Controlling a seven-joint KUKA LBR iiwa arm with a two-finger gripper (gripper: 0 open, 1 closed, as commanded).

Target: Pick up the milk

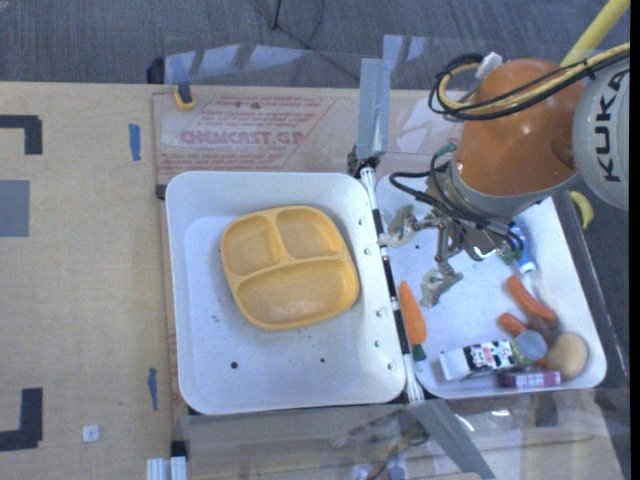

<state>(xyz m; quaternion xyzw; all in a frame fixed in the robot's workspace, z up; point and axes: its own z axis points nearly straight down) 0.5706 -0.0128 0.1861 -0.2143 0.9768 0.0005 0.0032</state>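
Note:
The milk (478,359) is a small white carton with black patches, lying on its side near the front edge of the right bin (570,258). My gripper (421,257) hangs under the orange wrist over the bin's left half, up and left of the milk and apart from it. Its two metal fingers (438,284) are spread open with nothing between them.
An orange carrot (411,313) lies by the right bin's left wall. Two sausages (530,300), a brown potato (567,353), a greyish round item (530,346) and a purple box (525,378) crowd around the milk's right end. The left bin (200,348) holds a yellow divided plate (290,265).

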